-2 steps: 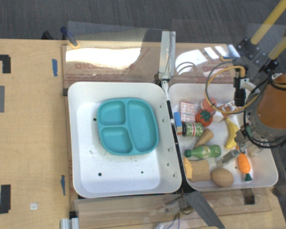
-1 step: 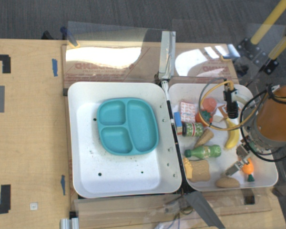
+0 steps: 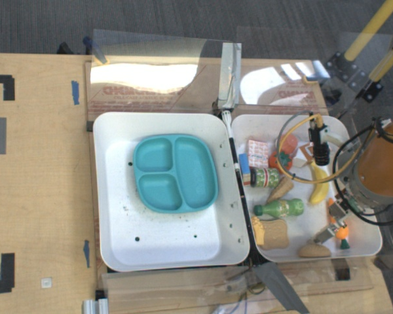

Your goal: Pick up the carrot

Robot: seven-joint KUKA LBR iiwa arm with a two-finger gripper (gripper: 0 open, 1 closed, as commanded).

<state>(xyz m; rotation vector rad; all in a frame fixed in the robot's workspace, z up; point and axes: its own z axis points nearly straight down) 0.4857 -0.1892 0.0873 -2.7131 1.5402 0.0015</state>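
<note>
The carrot [image 3: 341,231] is small and orange with a green tip. It lies near the front right corner of the right bin [image 3: 367,248]. My gripper [image 3: 333,221] hangs low over that corner, right beside and just left of the carrot, with the orange-banded arm [image 3: 383,165] reaching in from the right. From this angle I cannot make out whether the carrot sits between the jaws or next to them.
The right bin also holds a banana [image 3: 320,183], a green bottle [image 3: 280,208], a red-labelled bottle [image 3: 264,177], a tan bread slice [image 3: 273,233], a brown oval piece [image 3: 310,249] and small packets [image 3: 258,150]. A teal divided plate [image 3: 175,173] lies in the left bin [image 3: 111,241].
</note>
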